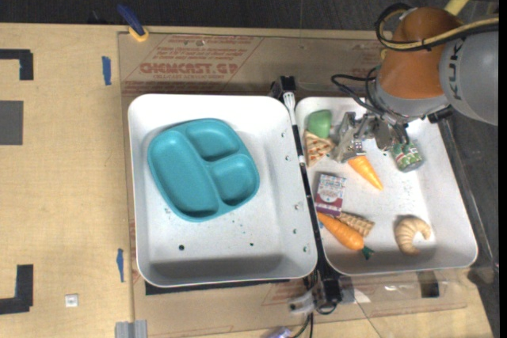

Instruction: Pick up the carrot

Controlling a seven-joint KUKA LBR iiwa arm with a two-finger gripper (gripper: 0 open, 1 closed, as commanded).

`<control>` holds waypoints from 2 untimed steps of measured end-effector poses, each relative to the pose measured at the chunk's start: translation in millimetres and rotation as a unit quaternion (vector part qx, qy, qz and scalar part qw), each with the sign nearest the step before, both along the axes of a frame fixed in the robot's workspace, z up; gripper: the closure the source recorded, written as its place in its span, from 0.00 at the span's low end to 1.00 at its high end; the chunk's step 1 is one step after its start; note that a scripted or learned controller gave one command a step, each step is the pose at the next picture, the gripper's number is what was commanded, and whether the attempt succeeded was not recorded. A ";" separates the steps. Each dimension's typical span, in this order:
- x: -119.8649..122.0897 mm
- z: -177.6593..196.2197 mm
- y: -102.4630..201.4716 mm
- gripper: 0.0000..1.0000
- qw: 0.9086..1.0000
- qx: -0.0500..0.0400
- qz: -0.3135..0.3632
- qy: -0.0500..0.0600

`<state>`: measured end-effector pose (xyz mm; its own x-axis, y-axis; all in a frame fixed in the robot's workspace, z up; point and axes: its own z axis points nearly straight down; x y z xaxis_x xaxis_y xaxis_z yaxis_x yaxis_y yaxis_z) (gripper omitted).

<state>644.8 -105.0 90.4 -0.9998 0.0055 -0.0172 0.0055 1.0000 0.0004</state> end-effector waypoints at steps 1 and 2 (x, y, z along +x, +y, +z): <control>-26.9 0.4 -20.1 1.00 0.999 -0.001 0.050 0.001; -136.3 1.2 -20.3 1.00 0.998 -0.001 0.065 0.004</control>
